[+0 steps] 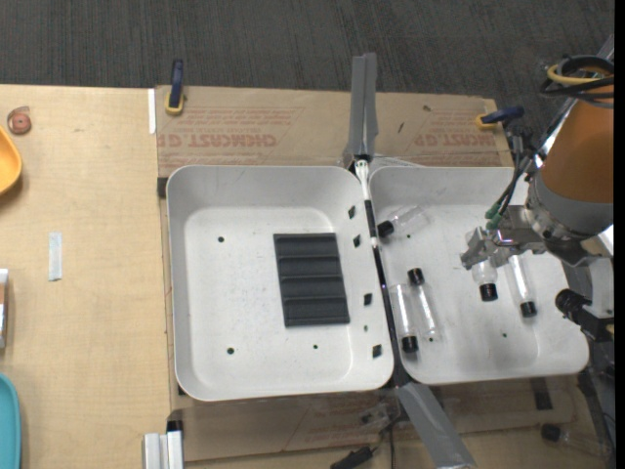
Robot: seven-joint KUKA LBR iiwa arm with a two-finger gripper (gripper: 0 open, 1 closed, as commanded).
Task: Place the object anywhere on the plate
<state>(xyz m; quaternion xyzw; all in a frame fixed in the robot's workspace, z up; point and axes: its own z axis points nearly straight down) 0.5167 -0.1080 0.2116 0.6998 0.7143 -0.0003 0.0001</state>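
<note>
clear vials (415,306) with black caps lie loose in the right bin (547,355), the gripper (485,262) low over one near its middle, apparently reaching to grasp, while the black ridged plate (312,279) waits in the left bin (195,360).

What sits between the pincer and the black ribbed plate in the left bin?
In the camera view, clear plastic tubes with black caps lie in the right bin, then the bins' adjoining rims, between the pincer and the black ribbed rectangular plate.
</note>
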